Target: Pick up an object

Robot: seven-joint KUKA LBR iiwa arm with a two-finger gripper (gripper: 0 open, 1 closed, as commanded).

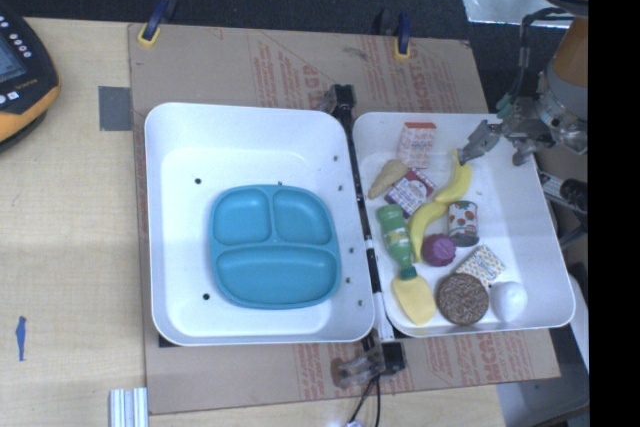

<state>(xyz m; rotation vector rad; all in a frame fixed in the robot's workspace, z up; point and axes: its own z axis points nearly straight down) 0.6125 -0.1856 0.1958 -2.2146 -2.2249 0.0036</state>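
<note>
- The pincer (503, 143) hangs over the upper right corner of the right bin (530, 215), near its far rim; its two dark fingers stand spread with nothing between them; the bare bin floor lies below it, along the right wall
- The banana (445, 195) lies just left of the pincer, slanting down toward the bin's middle; a white and red packet (417, 143) lies by the top rim
- Lower in the same bin crowd a green bottle (394, 233), a purple ball (438, 249), a small printed can (462, 218), a brown round disc (463, 298) and a white egg (509, 299), many touching
- The left bin (180, 215) holds a blue divided plate (273, 247) at its middle, with bare floor all round it
- Both bins sit on brown cardboard (250, 65) on the pale wooden bench (60, 235); a yellow and black handset (20, 75) lies at the left edge
</note>
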